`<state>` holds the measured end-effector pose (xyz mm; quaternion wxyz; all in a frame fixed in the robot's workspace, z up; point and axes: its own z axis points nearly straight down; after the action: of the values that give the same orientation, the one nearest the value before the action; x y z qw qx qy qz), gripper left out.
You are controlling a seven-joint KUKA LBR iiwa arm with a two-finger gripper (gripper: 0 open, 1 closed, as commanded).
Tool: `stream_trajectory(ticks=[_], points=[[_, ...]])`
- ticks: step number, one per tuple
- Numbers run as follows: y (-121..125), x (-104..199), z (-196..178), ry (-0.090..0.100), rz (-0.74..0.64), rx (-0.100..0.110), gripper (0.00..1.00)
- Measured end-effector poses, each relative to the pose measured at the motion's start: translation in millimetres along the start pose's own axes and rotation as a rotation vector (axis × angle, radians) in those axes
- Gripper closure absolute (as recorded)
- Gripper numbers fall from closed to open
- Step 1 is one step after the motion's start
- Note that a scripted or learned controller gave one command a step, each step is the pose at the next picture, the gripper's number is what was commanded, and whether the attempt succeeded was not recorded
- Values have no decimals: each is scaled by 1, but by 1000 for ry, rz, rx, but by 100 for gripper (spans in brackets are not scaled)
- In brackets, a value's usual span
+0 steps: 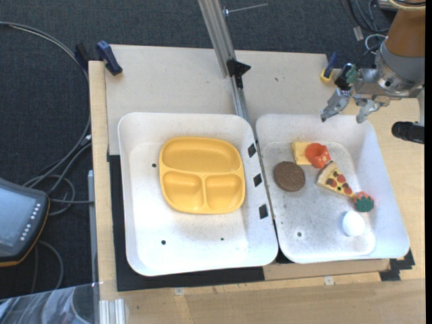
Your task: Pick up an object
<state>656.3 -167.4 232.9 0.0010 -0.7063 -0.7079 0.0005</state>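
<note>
The right bin [378, 154] holds a brown round cookie [289, 177], a yellow cheese block [301, 152] with a red tomato-like piece [318, 154] against it, a pizza slice [333, 179], a small strawberry [364, 202] and a white egg [353, 223]. My gripper [349, 113] hangs above the bin's far rim, up and right of the cheese, open, with nothing between its two fingers.
The left bin [135, 181] carries a yellow divided tray [202, 175]. A slanted metal pole [219, 25] runs down to the gap between the bins. Blue clamps [108, 56] sit at the bench's far corners. A pendant [17, 221] lies at the far left.
</note>
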Motion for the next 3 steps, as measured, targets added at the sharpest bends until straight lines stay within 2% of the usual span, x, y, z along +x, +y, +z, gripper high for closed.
stream_trajectory(ticks=[1, 3], points=[[0, 0, 0, -1, 0, 0, 0], [6, 12, 91, 0, 1, 4, 0]])
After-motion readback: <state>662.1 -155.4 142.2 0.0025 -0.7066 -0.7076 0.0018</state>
